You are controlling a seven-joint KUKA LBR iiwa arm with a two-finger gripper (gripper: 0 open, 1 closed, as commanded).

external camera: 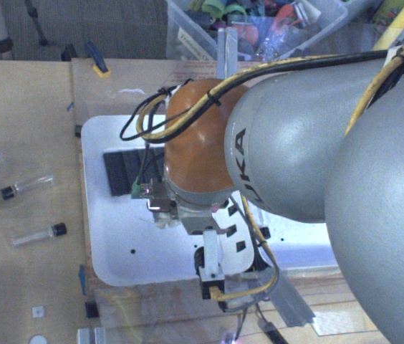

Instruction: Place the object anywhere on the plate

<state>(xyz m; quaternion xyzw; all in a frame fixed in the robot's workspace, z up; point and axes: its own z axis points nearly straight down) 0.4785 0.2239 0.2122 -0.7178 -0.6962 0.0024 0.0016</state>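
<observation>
Arm (281,142) hangs over white bin (109,264) w/ wrist covering jaws, so can't tell their state; black slab (119,172) lies beside, prob. target.

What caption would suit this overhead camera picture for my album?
Grey robot arm with an orange band leans over a white bin where a flat black block lies.

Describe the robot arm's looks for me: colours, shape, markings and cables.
The arm is thick and rounded, with a smooth silvery grey shell. An orange band rings it above the wrist. Beside that band, black letters, part of the KUKA name, run along the grey link. A black cable and a yellow cable are strung along the outside of the arm.
</observation>
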